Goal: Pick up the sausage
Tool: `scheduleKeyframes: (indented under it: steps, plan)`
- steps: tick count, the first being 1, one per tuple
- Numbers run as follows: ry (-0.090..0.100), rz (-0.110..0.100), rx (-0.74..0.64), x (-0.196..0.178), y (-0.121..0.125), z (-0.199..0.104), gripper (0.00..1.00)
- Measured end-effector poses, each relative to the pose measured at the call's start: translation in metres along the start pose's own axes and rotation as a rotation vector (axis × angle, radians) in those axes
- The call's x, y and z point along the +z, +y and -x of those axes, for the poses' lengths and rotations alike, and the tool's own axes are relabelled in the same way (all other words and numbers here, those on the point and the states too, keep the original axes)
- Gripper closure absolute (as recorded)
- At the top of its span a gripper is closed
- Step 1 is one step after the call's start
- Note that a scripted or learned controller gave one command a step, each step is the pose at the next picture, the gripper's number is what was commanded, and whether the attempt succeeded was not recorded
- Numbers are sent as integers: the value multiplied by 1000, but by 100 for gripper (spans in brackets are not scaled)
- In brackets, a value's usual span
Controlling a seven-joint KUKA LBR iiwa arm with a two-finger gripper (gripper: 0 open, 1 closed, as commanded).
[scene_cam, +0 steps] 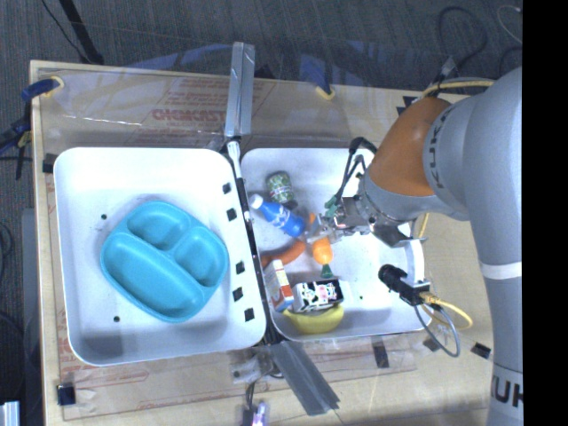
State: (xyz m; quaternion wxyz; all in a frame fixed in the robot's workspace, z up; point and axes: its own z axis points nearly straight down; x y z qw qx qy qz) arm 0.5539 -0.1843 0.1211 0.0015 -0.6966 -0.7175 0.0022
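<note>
Bins sit side by side: the left bin (71, 238) holds a blue divided tray (164, 260), the right bin (390, 313) holds a bottle (277, 216), a banana (315, 319) and the reddish-orange sausage (277, 257) at its left wall, while the gripper (330, 224) is low beside the bottle, its opening impossible to tell.

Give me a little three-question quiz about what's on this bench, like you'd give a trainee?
1. True or false: the blue divided plate lies in the left bin.
2. Which bin is the gripper over? A left, B right.
3. Fill in: the black-and-white carton rests against a ____ banana.

Key: 1 true. 2 B, the right bin, beside the orange ball, the blue bottle and the reddish sausage. 3 yellow.
</note>
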Motion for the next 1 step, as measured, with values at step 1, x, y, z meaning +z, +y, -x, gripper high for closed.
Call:
scheduleKeyframes:
  steps: [1]
  plan:
    - [0,6,-193,-81,7,-69,100]
